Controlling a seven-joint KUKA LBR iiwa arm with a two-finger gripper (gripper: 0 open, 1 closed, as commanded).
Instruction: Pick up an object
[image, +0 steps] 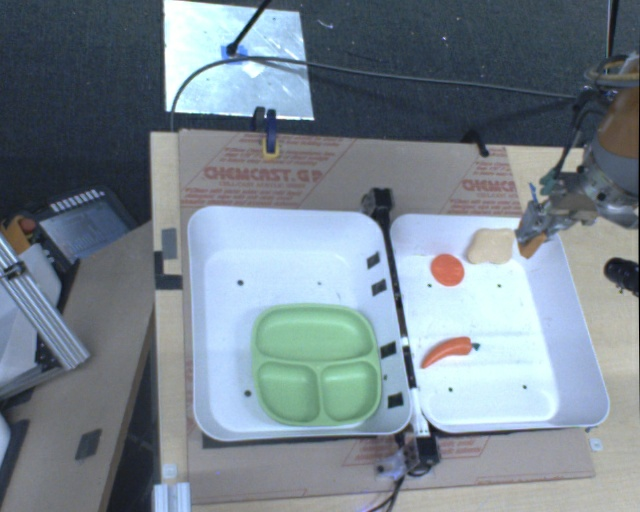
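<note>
Hovering tool (530, 240), right bin's (580, 330) far corner

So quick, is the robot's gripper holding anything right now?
Gripper: cannot be told. It sits at the right bin's far edge, beside the beige object; too small to tell.

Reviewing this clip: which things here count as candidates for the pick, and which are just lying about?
Candidates:
round orange-red piece
pale beige lump
orange carrot-shaped piece
green divided plastic tray

Lying about:
silver foil sheet
yellow clamp

Fixed overhead camera — slanted onto bins (300, 222)
</note>
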